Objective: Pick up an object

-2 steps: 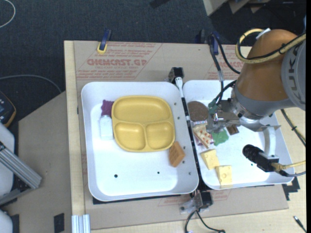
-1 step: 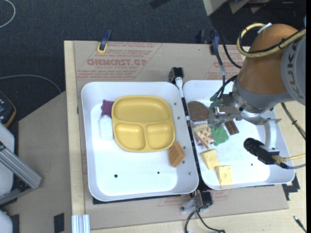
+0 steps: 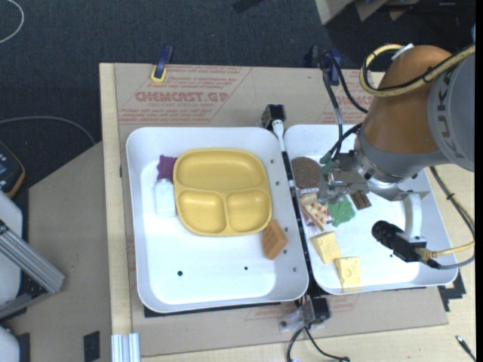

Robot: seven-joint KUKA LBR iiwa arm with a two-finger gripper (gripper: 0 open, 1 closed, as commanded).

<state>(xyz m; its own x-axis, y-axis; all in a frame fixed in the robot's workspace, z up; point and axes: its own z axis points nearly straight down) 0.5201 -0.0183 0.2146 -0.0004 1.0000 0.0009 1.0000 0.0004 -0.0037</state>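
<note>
Gripper (image 3: 337, 191) sits low in the right bin (image 3: 438, 225), directly over the green piece (image 3: 343, 212); its grasp state cannot be told.

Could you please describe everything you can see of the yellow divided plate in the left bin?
The yellow divided plate is a rounded-rectangle dish that looks like matte plastic, with one wide compartment toward the far side and two smaller ones nearer the camera. It lies flat and upright, slightly turned, in the far half of the left bin. All three compartments look empty. A purple item and a white item sit against its left edge, and a brown block lies at its near right corner.
</note>
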